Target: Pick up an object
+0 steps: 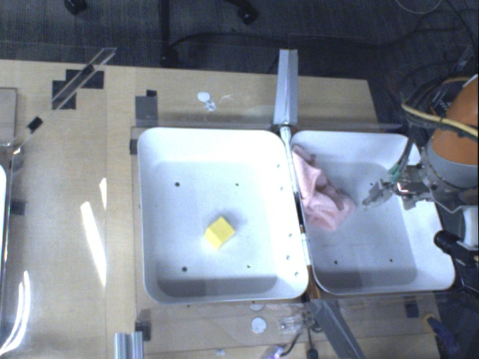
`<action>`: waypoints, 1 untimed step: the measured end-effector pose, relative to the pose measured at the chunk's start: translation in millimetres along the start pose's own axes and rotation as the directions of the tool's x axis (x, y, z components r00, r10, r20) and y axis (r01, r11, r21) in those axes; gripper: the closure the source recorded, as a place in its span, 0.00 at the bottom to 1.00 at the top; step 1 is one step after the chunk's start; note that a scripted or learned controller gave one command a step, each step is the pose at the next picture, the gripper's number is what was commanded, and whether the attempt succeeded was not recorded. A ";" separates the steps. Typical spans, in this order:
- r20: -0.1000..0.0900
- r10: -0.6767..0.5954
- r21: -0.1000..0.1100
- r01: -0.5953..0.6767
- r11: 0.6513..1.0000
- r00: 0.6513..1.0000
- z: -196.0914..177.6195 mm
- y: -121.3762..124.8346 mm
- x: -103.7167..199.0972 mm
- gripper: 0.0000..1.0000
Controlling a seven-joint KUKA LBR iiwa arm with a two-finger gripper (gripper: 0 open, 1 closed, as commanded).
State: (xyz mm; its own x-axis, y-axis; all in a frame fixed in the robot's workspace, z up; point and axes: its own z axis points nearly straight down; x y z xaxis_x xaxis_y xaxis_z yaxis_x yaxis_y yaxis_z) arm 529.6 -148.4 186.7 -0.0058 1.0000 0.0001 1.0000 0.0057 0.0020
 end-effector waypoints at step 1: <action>0.000 0.261 0.000 -0.261 0.965 0.965 94.2 2.1 -37.0 0.00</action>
State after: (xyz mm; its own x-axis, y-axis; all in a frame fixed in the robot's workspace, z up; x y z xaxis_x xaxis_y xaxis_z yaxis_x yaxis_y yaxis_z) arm 532.1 -185.4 92.5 0.2555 0.9668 0.0009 0.9668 -0.2555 0.0022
